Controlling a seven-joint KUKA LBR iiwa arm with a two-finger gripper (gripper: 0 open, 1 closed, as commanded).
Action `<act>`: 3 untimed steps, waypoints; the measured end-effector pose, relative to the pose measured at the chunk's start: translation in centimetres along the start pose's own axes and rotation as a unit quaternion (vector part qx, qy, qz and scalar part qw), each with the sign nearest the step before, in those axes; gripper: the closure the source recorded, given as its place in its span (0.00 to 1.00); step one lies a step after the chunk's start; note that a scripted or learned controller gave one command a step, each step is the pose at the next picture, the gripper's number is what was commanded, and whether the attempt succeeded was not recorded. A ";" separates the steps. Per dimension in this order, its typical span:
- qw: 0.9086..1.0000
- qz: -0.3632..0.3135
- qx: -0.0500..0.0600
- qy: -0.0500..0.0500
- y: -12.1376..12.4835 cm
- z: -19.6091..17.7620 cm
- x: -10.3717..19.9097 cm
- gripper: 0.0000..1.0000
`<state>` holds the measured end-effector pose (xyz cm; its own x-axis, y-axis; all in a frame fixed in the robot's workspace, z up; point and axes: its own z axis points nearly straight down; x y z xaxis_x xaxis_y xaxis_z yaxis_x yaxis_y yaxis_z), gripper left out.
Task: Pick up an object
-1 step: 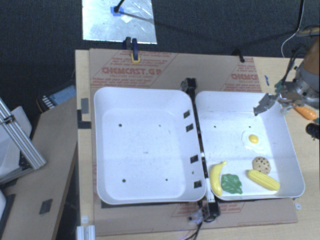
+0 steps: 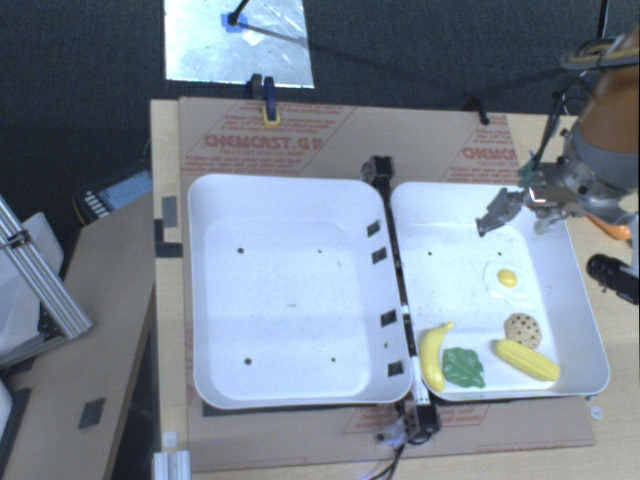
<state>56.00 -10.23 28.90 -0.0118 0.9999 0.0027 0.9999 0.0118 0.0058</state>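
Note:
The right bin (image 2: 470,243) holds several toy foods. A fried egg (image 2: 506,279) lies near its middle right. A cookie (image 2: 522,328) sits below the egg, with a corn cob (image 2: 526,360) at the front right. A banana (image 2: 433,356) and a green leafy piece (image 2: 463,367) lie at the front left of that bin. My gripper (image 2: 497,211) hangs over the back right part of the right bin, above and behind the egg, with nothing seen between its fingers.
The left bin (image 2: 290,288) stands beside the right one, with black clips (image 2: 385,258) along the shared edge. A metal sheet (image 2: 238,28) lies at the back. An aluminium frame (image 2: 35,273) stands at the left. Cables run at the back right.

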 end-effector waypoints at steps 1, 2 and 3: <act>1.000 0.001 -0.001 -0.001 -4.3 -6.0 5.2 0.00; 1.000 0.001 -0.005 0.000 -7.1 -16.8 11.1 0.00; 1.000 0.000 -0.003 0.001 -7.0 -25.1 18.8 0.00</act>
<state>48.66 8.45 54.00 -0.0127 0.9999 0.0041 0.9998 0.0126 0.0121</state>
